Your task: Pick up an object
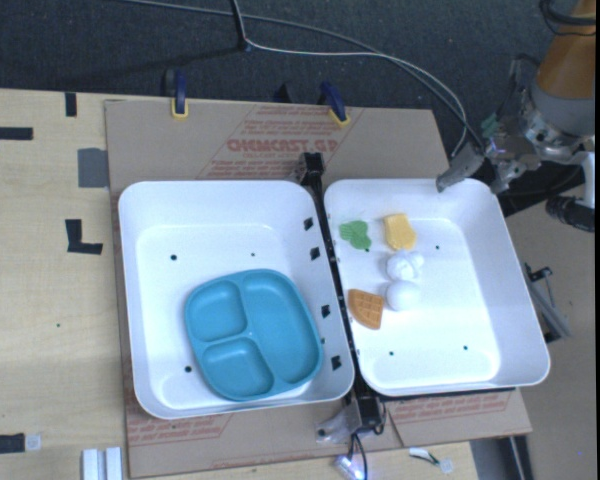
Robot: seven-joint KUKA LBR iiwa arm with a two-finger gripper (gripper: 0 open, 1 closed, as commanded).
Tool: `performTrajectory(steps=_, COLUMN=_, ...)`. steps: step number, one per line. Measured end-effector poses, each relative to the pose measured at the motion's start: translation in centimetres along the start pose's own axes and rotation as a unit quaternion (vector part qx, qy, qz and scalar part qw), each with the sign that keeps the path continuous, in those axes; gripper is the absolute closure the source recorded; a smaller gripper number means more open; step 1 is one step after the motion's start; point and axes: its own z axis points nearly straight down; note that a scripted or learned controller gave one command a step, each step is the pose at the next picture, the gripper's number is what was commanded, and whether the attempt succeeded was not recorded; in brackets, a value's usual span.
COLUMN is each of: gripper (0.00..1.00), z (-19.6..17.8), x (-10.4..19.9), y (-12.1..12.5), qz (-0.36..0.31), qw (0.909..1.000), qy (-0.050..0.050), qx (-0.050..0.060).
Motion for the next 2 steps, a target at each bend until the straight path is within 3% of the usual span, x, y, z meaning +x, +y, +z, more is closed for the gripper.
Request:
performTrajectory(steps=1, gripper=0.00, z=8.9, x=1.7, y=1.8, qz=0.000, qw=1.0000, qy=0.001, qx=0.003)
performTrajectory(steps=2, gripper=0.00, z=16.6, x=5.7, y=1.9, qz=-0.001, qw=1.0000, qy=0.000, qx=0.001)
